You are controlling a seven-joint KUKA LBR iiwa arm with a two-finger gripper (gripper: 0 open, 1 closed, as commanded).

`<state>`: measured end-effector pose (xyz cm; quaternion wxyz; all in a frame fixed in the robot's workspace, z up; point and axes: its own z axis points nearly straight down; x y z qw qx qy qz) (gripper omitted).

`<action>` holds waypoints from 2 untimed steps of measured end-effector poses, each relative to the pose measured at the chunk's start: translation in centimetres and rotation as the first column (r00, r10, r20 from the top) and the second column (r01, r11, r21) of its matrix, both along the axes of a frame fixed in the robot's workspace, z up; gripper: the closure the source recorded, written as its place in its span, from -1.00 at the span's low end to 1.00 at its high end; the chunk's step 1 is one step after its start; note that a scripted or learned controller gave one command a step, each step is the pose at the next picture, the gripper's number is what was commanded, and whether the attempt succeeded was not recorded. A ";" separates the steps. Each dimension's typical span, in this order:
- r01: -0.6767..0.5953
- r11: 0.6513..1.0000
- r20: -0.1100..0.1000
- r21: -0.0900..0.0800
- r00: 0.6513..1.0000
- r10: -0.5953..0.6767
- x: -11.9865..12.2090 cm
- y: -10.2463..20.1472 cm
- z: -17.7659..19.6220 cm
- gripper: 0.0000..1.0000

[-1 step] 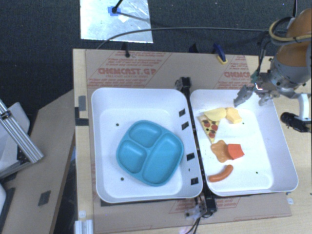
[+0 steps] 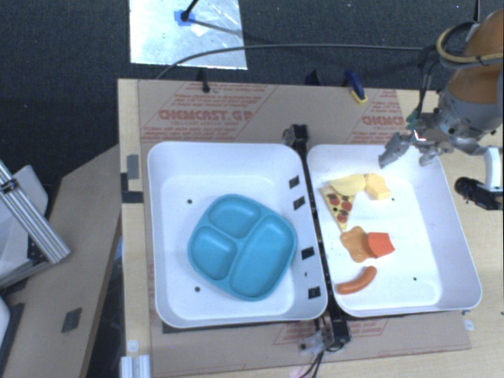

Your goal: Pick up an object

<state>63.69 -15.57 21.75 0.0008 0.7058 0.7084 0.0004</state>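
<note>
Camera view: two bins, one blue plate, five foods, claw released

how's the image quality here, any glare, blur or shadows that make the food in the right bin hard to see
Camera view: lighting is even and soft. The right bin shows faint shadows beside the pizza slice, the orange block and the sausage, all sharp enough to tell apart. The gripper is slightly blurred. The foil sheet behind the bench glares a little.
</note>
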 end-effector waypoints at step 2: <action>0.002 1.000 -0.004 0.001 1.000 -0.002 -0.4 -0.7 -11.9 -1.00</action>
